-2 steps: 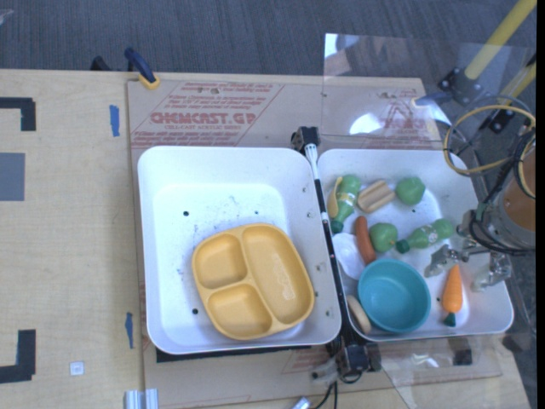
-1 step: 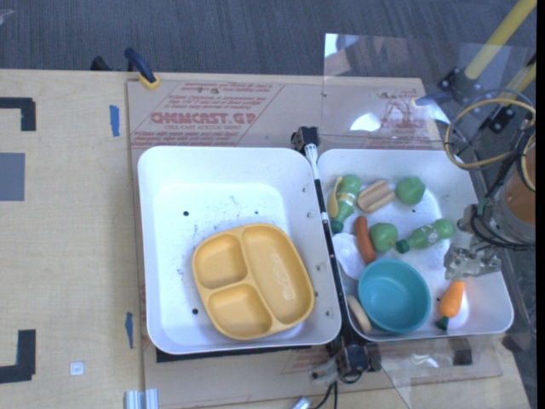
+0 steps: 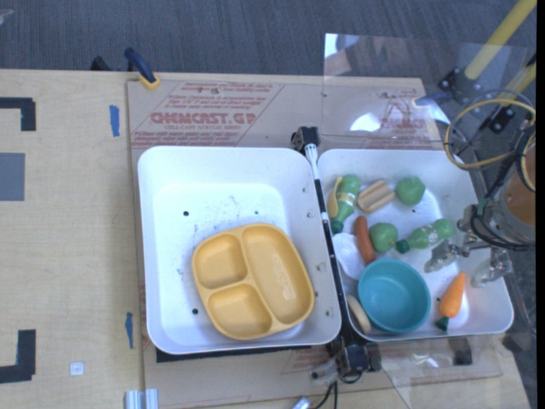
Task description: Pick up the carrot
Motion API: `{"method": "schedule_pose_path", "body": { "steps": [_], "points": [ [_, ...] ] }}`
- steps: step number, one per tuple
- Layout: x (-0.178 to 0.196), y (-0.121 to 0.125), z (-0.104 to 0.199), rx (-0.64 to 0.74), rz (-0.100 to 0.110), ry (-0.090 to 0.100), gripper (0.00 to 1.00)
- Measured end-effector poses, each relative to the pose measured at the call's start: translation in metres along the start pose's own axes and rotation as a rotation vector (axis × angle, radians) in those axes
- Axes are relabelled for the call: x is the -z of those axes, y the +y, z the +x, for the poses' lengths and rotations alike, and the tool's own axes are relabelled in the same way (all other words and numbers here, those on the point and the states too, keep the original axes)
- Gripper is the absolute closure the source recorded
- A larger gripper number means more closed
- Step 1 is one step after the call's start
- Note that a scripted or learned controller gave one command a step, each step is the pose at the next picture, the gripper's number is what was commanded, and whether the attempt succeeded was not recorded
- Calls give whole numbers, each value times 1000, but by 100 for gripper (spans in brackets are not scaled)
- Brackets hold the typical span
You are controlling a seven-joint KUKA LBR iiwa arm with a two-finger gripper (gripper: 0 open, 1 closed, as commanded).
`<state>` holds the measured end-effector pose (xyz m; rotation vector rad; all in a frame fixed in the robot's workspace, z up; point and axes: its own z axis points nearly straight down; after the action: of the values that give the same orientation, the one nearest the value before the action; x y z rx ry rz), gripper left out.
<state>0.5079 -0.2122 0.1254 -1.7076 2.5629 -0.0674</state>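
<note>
The two-finger metal gripper (image 3: 467,261) hung low over the right-hand shallow white plastic bin (image 3: 502,313), near its right wall, with its two silvery fingers (image 3: 438,256) spread wide apart. Nothing lay between them. The small orange carrot with a green stub at its lower end (image 3: 452,296) lay on the bin floor just below and between the fingers, tilted, near the bin's front right corner; whether either fingertip touched it could not be made out.

The grey arm (image 3: 511,203) came in from the right, partly cut off, wrapped in dark looping cables that blurred the wrist.

Just left of the carrot sat a round teal bowl (image 3: 393,295), smooth and glossy. A tan bread-like piece (image 3: 358,314) peeked out from behind its left rim, mostly hidden. Further back lay a long red-orange sausage-shaped piece (image 3: 364,238), a round green toy (image 3: 383,235), a green leafy piece (image 3: 432,233), another green ball (image 3: 410,190), a beige hot-dog bun (image 3: 375,196) and a yellow-green corn-like piece (image 3: 344,196), too small to identify surely.

The left-hand white bin (image 3: 170,194) held a yellow three-compartment plastic plate (image 3: 251,280) with rounded corners, set toward its front.
</note>
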Motion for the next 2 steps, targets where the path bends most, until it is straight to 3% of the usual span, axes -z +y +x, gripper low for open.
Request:
{"method": "schedule_pose_path", "body": {
  "steps": [1,2],
  "points": [
    [-34,22,10,178,-61,3,0],
    [-22,17,8,177,-48,2,100]
  ]
}}
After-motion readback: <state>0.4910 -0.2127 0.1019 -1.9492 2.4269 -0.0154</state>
